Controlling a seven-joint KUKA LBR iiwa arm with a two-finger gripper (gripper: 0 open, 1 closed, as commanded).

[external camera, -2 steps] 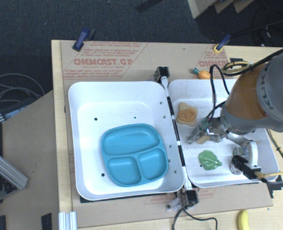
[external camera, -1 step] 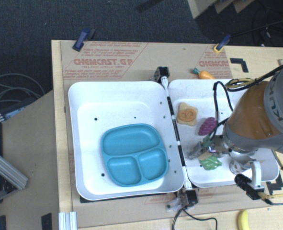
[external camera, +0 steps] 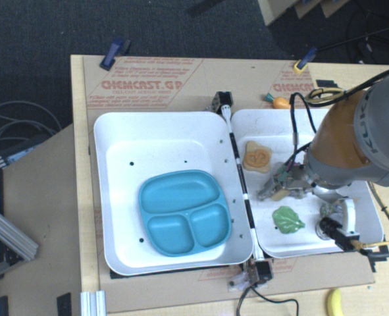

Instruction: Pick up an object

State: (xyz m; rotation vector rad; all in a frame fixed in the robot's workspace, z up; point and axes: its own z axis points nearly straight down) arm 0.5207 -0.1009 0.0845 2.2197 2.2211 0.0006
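Fingers [external camera: 268, 191] low in the right bin [external camera: 372, 232], pointing left toward the wall shared with the left bin; too blurred and tangled with wrist hardware to tell whether wide or narrow. No visible object between them.

Reaching in from the right: grey arm [external camera: 378, 133] with its orange band [external camera: 336, 133], wrist tilted down over the middle of the right bin.

In the right bin, just far of the fingers: a tan, biscuit-like piece [external camera: 257, 157] lying flat close to the left wall, apart from the fingers. Just near of them: a green leafy piece [external camera: 287, 219] flat on the bin floor, also apart from them.

In the left bin [external camera: 115, 137]: a blue divided plate [external camera: 181, 212], one large section on the far side and two smaller ones on the near side, set toward the near right of the bin.

Between the bins: black clips at the far end [external camera: 222, 100] and the near end [external camera: 260, 272] of the shared wall.

Under both bins: a tan sheet with red lettering [external camera: 141, 84] on the table [external camera: 82, 242]. On the sheet beyond the right bin: a small orange item [external camera: 281, 101]. At the far edge: a blue clamp [external camera: 114, 53] on the left and a yellow and blue clamp [external camera: 305, 59] on the right. At the near right edge: a yellow thing [external camera: 336, 301], partly cut off.

Left of the table, on the dark floor: loops of cable [external camera: 16, 137].
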